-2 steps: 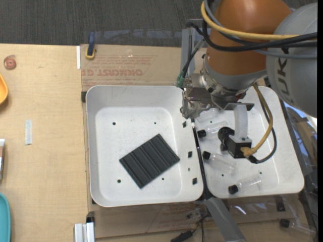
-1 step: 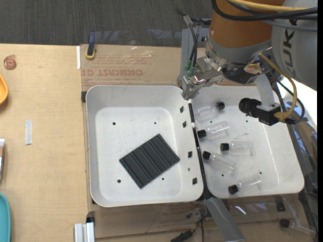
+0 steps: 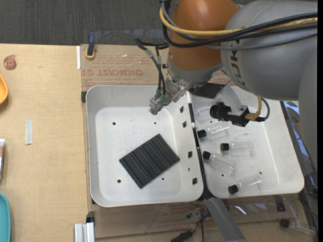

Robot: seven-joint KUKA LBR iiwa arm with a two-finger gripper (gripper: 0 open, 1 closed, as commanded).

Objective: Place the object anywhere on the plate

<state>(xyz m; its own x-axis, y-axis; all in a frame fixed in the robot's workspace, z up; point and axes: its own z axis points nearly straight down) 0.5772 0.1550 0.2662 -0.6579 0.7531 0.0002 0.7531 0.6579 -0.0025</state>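
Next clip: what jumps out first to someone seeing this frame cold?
The big grey arm with its orange band dominates the upper right, reaching over the two white bins. Next comes the dark ribbed plate, lying flat and tilted in the left bin. The right bin holds several small clear vials with black caps, scattered on their sides.

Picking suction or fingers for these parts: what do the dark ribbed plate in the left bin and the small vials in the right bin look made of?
Ribbed plate: likely matte black plastic or rubber; dull, with parallel grooves and no glare.
Vials: apparently clear plastic or glass with black caps; the white right bin shows through them, with faint highlights.
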